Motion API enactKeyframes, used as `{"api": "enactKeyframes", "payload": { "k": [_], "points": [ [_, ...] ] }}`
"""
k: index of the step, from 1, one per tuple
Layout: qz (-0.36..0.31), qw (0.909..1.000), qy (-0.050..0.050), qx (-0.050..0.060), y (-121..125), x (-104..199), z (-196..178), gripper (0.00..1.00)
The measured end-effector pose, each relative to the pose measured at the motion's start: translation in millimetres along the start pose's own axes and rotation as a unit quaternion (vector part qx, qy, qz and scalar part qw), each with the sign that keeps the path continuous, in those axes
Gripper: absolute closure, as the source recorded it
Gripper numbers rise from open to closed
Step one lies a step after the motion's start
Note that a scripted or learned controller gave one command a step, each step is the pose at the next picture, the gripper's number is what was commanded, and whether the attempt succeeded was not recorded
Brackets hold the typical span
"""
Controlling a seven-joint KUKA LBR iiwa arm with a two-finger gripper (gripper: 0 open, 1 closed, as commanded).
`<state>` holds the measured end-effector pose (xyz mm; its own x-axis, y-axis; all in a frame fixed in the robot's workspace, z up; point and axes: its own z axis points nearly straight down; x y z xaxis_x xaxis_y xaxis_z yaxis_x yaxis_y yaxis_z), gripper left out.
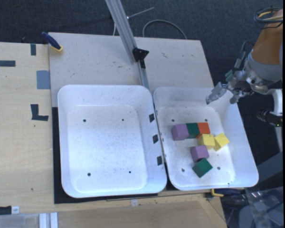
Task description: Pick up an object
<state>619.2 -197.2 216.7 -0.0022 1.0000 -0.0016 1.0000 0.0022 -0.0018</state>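
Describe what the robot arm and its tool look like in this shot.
The arm is grey with a broad orange band above the wrist. Its tool is a small grey metal assembly with two thin fingers, and dark cabling loops beside the wrist.

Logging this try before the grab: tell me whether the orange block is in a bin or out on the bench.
In. The orange block lies inside the right bin, touching the green block, below the claw.

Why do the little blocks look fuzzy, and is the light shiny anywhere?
In the camera view, the whole picture is a bit soft, so the blocks have blurry edges; the light is even, with mild brightness on the right bin rim; the gripper looks slightly smeared.
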Motion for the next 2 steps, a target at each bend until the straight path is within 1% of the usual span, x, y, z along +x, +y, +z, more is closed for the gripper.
{"api": "enactKeyframes", "payload": {
  "k": [1,2],
  "points": [
    [0.001,1.0,0.0,0.002,-0.4,-12.0,60.4,0.0],
    [0.0,1.0,-0.001,-0.006,29.4,-12.2,-23.1,0.0]
  ]
}}
